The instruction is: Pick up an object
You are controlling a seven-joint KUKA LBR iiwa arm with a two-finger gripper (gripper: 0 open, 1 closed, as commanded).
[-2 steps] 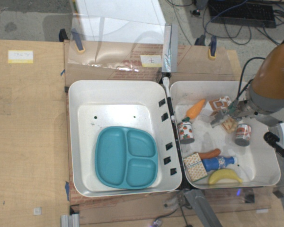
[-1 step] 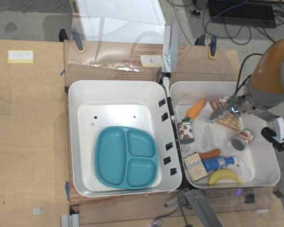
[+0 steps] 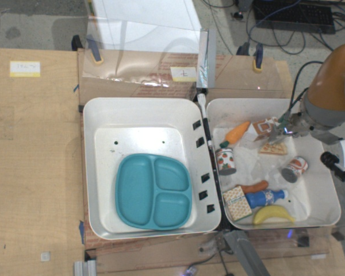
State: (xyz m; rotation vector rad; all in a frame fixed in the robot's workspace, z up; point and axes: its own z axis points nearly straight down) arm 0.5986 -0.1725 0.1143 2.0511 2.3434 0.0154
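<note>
Two white bins sit side by side on the surface (image 3: 34, 154). The left bin (image 3: 98, 119) carries a teal divided plate (image 3: 154, 191) against its near edge. The right bin (image 3: 328, 211) carries all the small items.

The arm (image 3: 330, 91) reaches over the right bin's far right corner. The tool (image 3: 283, 128) sits low near the far edge, right by a small red-and-white packet (image 3: 264, 126). A toast slice (image 3: 274, 149) lies just nearside of it. I can't tell the tool's state; it blurs into the clutter.

Other candidates:
- carrot (image 3: 237, 133), toward the far left corner
- spotted can (image 3: 225, 160), at the left edge
- tipped can (image 3: 294, 168), toward the right edge
- near edge cluster: blue bottle (image 3: 265, 198), banana (image 3: 273, 214), patterned box (image 3: 236, 203), sausage (image 3: 254, 187)

My read: the packet is the target. For a clean grasp, centre over it, keep clear of the toast, and come straight down before closing. Confirm the hold on lift.
</note>
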